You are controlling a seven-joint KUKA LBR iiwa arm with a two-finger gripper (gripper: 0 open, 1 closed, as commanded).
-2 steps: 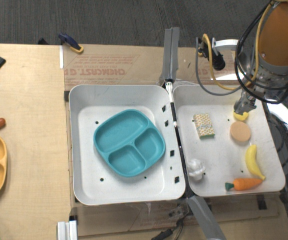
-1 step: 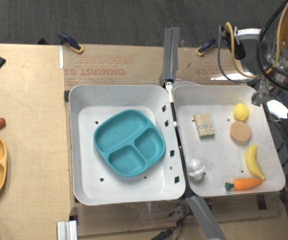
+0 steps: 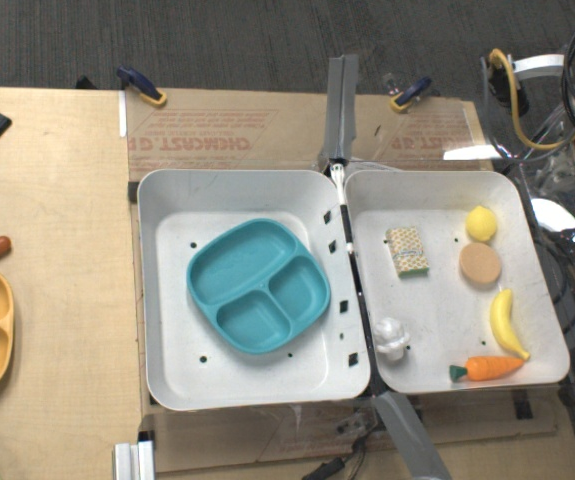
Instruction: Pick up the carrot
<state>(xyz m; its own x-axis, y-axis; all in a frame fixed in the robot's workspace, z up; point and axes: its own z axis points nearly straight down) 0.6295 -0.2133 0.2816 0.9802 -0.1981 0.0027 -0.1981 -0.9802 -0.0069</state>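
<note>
Where the right bin [image 3: 527,218] meets its near edge:
Carrot [image 3: 489,368]: lying flat, green end left, just below the banana [image 3: 507,324].
Left bin [image 3: 157,268]: teal divided plate [image 3: 257,285].
Gripper: state cannot be told.

The bench [image 3: 47,168] is light wood. Two white bins sit on it side by side: the left bin [image 3: 167,368] and the right bin [image 3: 437,308]. Brown cardboard [image 3: 227,138] lies behind them.
</note>
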